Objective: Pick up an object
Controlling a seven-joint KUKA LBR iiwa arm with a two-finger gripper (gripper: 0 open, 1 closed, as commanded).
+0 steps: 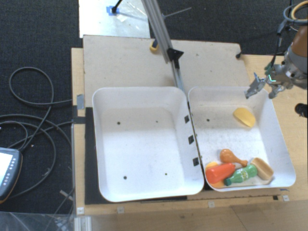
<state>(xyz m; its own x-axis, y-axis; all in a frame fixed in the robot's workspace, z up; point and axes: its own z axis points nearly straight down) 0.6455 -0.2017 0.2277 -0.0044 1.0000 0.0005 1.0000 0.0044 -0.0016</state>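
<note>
My gripper (262, 89) hangs over the far right rim of the right bin (284, 143), its two fingers spread apart with nothing between them. A yellow lump (244, 117) lies alone in the bin, just below and left of the gripper. In the bin's near corner sits a cluster: an orange drumstick shape (231, 156), a red-orange carrot-like piece (220, 171), a green bottle (242, 174) and a tan bread-like piece (263, 168).
The left bin (103, 129) stands beside the right one, with a divider edge between them. A grey pole (161, 28) slants down from the top to the bins' shared far corner. Cables and a handheld screen (8, 170) lie on the floor at left.
</note>
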